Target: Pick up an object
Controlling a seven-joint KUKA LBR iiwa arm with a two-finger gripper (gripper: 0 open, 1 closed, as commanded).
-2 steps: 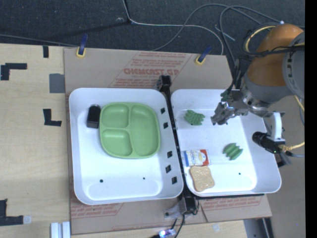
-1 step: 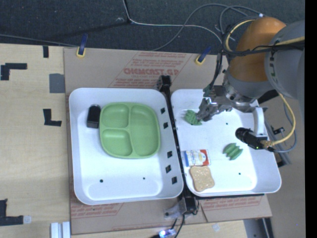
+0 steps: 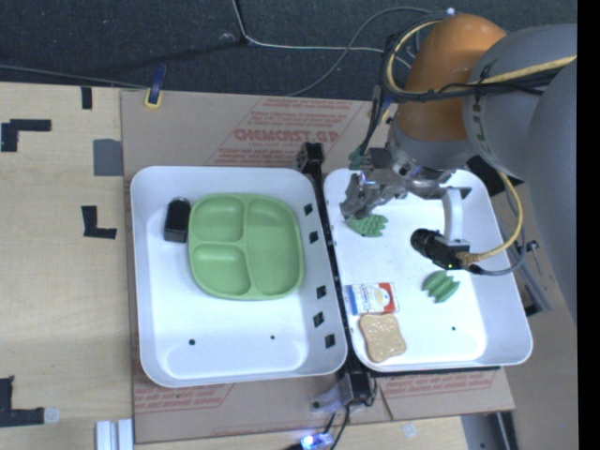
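Observation:
My gripper (image 3: 360, 204) hangs low over the upper left of the right bin (image 3: 497, 345), right above a green leafy toy (image 3: 367, 224) that lies on the bin floor. The fingers point down at the toy's top edge. Further right in the same bin lies a small green pod-like piece (image 3: 440, 285). Near the bin's front sit a red and white packet (image 3: 371, 298) and a slice of toast (image 3: 382, 337).
The left bin (image 3: 155, 326) holds a green divided plate (image 3: 247, 246) and a small black block (image 3: 177, 219) at the plate's left. A black divider with clips (image 3: 322, 251) runs between the bins. The grey arm with its orange band (image 3: 450, 50) covers the right bin's far edge.

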